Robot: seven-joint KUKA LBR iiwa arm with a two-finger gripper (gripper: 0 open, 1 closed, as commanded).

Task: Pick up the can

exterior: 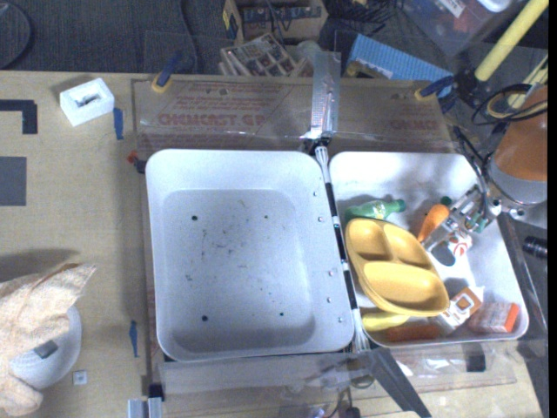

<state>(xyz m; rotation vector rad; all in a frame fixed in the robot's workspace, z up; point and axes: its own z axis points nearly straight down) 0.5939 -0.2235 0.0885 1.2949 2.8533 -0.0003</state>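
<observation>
- Reaching into the right bin [409,165] from its right edge, the gripper [459,225] hangs near an orange carrot [432,219].
- Whether it is open or closed cannot be told.
- The can [459,248] may be the small red-and-white object just beneath it, beside the yellow dish [393,266].

We see a robotics lab: a plywood bench [70,225] with two white bins [165,233], taped plastic sheeting [226,116] and loose cables [204,7] behind

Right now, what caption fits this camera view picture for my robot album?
Robot gripper reaches into the right bin beside a carrot, above yellow dishes; the left bin sits alongside.
</observation>
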